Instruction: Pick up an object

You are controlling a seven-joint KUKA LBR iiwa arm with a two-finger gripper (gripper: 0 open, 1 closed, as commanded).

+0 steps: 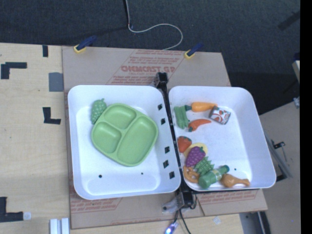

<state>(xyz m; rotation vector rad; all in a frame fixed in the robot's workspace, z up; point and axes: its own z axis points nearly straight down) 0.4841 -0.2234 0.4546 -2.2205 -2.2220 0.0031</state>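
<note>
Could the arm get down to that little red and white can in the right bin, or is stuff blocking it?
Probably yes. The can lies apart from the toy carrot beside it, nothing on top.

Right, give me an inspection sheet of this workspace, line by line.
Surface: two white bins side by side on cardboard over a wooden bench.
Job's things: right bin holds toy food along its left side, including a carrot, a small can and purple grapes.
Clutter: left bin holds a green divided plate and green grapes.
Grippers: nothing seen.
Cables: white cable on the dark floor.
Surroundings: black tape marks on the bench.
</note>
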